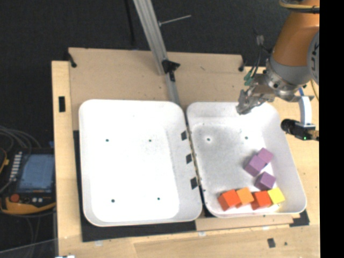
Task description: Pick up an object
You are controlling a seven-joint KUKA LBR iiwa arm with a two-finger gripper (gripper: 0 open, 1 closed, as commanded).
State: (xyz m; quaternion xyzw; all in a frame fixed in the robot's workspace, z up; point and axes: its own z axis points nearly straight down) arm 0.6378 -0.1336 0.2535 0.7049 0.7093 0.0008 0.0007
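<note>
The blocks (252, 190) crowd the right bin's (215, 120) front corner, so the jaws (244, 107), state unclear, should descend squarely over one.

Overall light: even and moderately bright over the bench (145, 69); the floor around it was dark.
Glare: the left bin (134, 160) and right bin (226, 138) read near pure white, with surface detail washed out.
Shadows: soft and short; a faint grey smudge lay on the right bin's floor below the gripper (244, 107).
Sharpness: mildly soft throughout; the gripper's outline was blurred.
Colour: the blocks (252, 190) were saturated and distinct.
Distortion: none evident at the edges.
</note>
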